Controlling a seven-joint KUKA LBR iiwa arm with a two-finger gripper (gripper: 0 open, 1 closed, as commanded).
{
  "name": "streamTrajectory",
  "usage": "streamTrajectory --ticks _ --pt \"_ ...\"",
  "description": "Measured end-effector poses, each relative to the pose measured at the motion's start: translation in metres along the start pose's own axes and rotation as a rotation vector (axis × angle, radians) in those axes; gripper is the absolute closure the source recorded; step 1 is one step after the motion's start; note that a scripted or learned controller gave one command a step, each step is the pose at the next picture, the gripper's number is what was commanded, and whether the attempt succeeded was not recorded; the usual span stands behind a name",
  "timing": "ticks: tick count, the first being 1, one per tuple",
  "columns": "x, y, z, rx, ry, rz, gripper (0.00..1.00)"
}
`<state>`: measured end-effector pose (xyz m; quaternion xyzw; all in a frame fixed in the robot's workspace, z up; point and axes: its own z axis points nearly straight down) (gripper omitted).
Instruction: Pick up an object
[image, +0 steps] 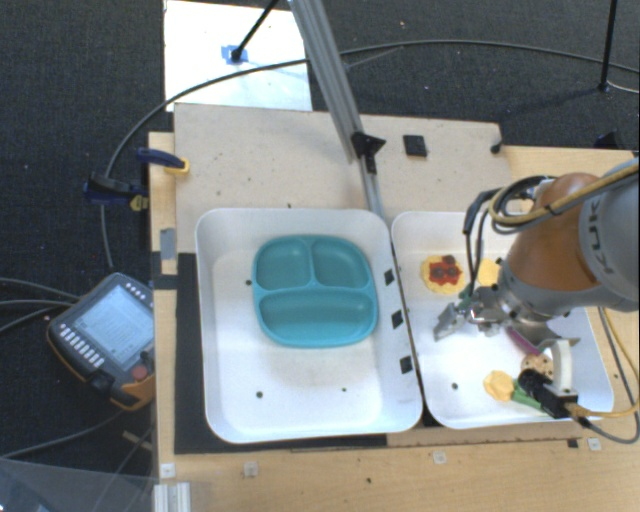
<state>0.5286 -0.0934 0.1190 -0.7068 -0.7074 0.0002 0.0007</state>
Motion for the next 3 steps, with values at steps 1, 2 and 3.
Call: streamTrajectory --ticks 1,2,3 --pt "0.0 0.001 -0.012 -0.003 0.0 -0.001 1.0" --pt "0.01 0.004 -0.068 -0.007 -0.001 -0.004 1.0" --pt "0.012 0.007 -0.132 -0.009 -0.002 -0.004 1.0"
